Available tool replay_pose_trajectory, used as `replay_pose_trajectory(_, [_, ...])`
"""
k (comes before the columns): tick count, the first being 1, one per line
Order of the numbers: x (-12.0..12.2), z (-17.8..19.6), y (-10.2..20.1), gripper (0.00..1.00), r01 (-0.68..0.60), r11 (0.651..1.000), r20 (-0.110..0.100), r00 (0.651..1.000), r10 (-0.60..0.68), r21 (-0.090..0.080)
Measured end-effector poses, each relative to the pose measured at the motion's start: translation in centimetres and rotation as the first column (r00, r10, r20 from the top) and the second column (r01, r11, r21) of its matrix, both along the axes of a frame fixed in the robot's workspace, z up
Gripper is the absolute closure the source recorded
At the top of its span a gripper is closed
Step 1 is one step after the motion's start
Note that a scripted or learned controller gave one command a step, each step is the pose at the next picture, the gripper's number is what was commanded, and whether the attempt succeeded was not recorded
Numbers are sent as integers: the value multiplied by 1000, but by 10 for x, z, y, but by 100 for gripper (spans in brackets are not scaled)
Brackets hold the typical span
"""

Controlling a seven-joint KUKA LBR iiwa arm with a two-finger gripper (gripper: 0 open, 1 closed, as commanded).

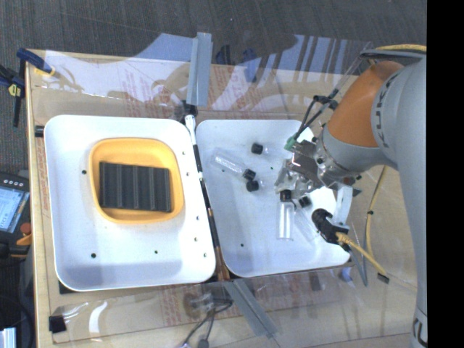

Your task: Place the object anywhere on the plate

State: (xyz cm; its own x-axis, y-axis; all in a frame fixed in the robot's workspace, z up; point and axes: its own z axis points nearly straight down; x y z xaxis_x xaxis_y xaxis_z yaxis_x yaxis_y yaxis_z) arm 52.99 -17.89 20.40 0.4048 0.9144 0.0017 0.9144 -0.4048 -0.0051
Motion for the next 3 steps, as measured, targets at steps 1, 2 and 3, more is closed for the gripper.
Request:
replay_pose_trajectory(1, [46,46,45,100,-271,963,2,963,271,-2])
replay_pose_trajectory(2, [80,33,65,100,-431,902,3,902,431,-3])
replay_pose_trajectory(3, [97,60,104,100,-545,838,2,838,545,-2])
